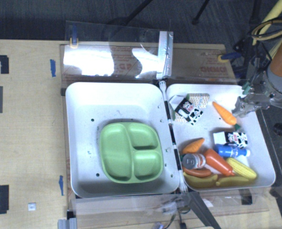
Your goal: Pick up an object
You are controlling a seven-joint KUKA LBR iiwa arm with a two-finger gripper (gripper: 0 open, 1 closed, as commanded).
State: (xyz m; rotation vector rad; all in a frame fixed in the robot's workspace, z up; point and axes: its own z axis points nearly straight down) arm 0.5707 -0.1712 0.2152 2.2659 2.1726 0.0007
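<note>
While gripper (241, 106) hangs beside carrot (225, 113) | finger state: cannot tell | centre over carrot, align across its width, descend straight, avoid right bin (267, 147) wall.

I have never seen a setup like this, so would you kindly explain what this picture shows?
This is one camera above a bench, looking down at a slant on two shallow white bins. The left white bin holds a green divided plastic tray. The right white bin holds toy food: an orange carrot, a yellow corn cob, a blue bottle and small black-and-white cartons. The grey robot arm reaches in from the right; its two-finger gripper sits beside the carrot's end. Nothing is visibly held.
</note>
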